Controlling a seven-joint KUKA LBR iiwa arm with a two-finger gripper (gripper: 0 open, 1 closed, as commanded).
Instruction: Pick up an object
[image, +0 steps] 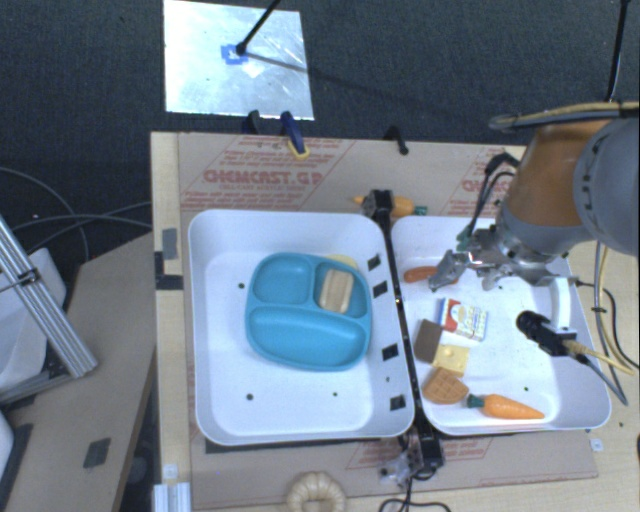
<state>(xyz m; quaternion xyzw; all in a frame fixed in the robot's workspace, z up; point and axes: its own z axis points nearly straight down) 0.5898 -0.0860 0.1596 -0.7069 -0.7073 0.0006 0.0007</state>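
Here the end effector (462, 262) hangs over the upper part of the right bin (590, 395), right of centre in the frame, with the grey arm and its orange band coming in from the right edge. Its fingers look slightly spread and nothing sits between them, so it holds no object as far as the view tells.

The pickable things lie in that same bin. A small orange-red piece (420, 273) sits just left of the fingertips near the bin's upper left corner. A white carton with red and blue print (462, 319) lies just below the end effector. Lower down are a brown slab (429, 340), a yellow cheese-like square (453, 358), a tan wedge (445, 386) and a carrot (508, 406) near the bottom edge. In the left bin a blue divided plate (300, 330) carries a tan block (335, 290).

To do the step well, I judge the carton the soundest target: it is nearest and stands apart from its neighbours. The fingers should straddle its narrow side and descend squarely, since a flat, light box may slide away under a slanted touch. The wrist appears tilted toward the frame's left.
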